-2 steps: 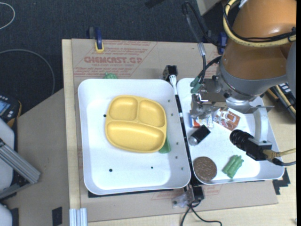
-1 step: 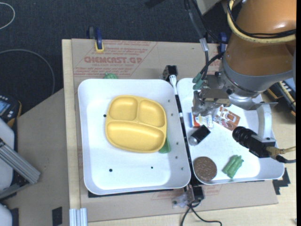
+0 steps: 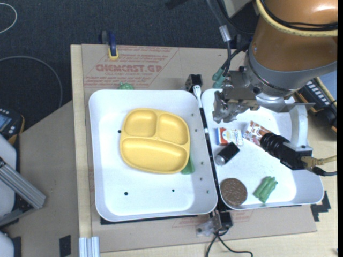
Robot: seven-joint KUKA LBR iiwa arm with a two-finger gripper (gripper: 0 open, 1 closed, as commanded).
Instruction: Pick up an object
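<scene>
Presently: right bin (image 3: 292,181), gripper (image 3: 225,111) above far-left corner, jaws' state indiscernible; brown disc (image 3: 234,191) at near-left corner; left bin (image 3: 107,159), yellow tray (image 3: 155,141).

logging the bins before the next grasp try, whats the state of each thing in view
yellow divided plate: flat in the left bin, compartments empty
packet: lying flat in the right bin, just below the gripper
black block: lying loose beside the packet
brown disc: flat, at the right bin's near edge
green piece: lying loose, right of the brown disc
gripper: over the right bin's far left part
</scene>
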